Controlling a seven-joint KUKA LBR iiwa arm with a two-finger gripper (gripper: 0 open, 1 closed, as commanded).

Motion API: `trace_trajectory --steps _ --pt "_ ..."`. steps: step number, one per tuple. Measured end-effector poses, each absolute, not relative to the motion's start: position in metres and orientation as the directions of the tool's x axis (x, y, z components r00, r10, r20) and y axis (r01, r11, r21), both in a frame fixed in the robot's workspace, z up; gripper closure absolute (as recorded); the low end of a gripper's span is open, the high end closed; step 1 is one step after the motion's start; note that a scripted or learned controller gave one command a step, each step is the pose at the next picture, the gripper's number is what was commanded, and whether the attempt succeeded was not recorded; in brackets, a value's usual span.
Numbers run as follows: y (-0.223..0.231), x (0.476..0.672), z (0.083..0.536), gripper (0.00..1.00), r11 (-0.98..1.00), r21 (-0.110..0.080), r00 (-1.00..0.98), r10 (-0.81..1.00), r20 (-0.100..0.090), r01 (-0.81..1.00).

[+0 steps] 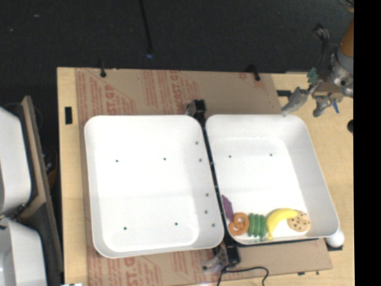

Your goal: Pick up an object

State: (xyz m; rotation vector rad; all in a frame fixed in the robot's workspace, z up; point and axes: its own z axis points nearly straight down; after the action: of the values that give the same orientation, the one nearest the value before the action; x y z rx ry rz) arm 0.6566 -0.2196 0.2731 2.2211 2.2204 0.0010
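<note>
1. While I watch from the overhead camera, I see the gripper (305, 102) at the upper right, above the surface (178, 88) and just past the far right corner of the right bin (315, 159) — outside both bins.
2. Its two fingers (292, 103) stand apart with nothing between them; one grey finger points toward the bin's far corner, the other sits just to its right.
3. The objects all lie in the right bin, lined up along its near wall.
4. From left to right I make out a small purple piece (227, 205), an orange ring-shaped pretzel (239, 224), a green ridged item (258, 224), a yellow banana (280, 217) and a round speckled cookie (298, 221).
5. The pretzel, green item, banana and cookie touch or nearly touch each other — the purple piece sits just behind the pretzel, against the bin's left wall.
6. The gripper is well apart from that row, at the opposite end of the bin.
7. The left bin (95, 177) sits just beside the right one, their walls meeting down the middle.
</note>
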Motion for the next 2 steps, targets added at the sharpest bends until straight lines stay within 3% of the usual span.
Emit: trace_trajectory --steps 1,2 --pt "-0.22 0.657 0.284 1.0 0.0 0.002 0.0 1.0 -0.001 1.0" --pt "-0.192 0.643 0.281 1.0 0.001 0.001 -0.001 1.0 0.0 1.0"
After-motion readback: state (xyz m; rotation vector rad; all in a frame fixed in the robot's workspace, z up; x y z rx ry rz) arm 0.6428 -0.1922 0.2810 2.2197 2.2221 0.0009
